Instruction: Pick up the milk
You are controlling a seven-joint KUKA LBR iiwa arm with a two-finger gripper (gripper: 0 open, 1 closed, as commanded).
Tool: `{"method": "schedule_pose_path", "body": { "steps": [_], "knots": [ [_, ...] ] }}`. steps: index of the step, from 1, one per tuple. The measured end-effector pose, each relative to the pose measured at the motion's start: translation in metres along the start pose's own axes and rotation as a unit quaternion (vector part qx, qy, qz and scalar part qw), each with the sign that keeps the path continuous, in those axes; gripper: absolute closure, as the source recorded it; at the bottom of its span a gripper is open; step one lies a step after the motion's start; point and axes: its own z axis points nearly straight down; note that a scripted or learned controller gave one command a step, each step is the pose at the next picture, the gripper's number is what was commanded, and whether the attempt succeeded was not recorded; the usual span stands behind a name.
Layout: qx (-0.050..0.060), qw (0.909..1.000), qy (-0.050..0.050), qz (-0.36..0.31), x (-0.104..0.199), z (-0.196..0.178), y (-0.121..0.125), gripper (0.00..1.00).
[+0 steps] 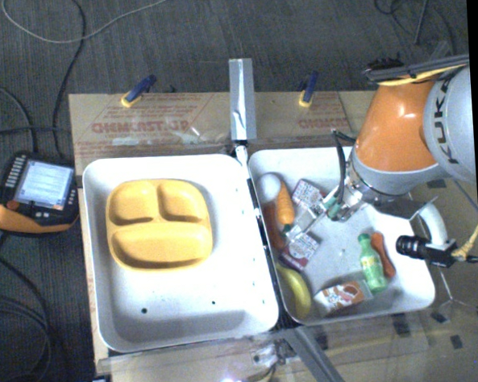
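Observation:
The milk is a small white, red and brown carton lying on its side near the front wall of the right bin. My gripper reaches in from the right and hangs over the left half of that bin, behind and to the left of the carton and apart from it. Its two patterned fingertips stand spread apart, with nothing between them. The orange band of the arm covers the bin's back right corner.
In the right bin, a carrot and a white rounded thing lie by the left wall, and a banana lies at front left. A green bottle and a red item sit right of the milk. The left bin holds a yellow divided tray.

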Motion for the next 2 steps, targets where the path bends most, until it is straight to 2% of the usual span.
{"method": "schedule_pose_path", "body": {
  "steps": [1,2],
  "knots": [
    [0.001,0.9939,0.0,-0.11,-0.017,0.069,-0.054,0.0],
    [0.0,0.9761,-0.001,-0.217,-0.019,0.001,-0.026,0.0]
  ]
}}
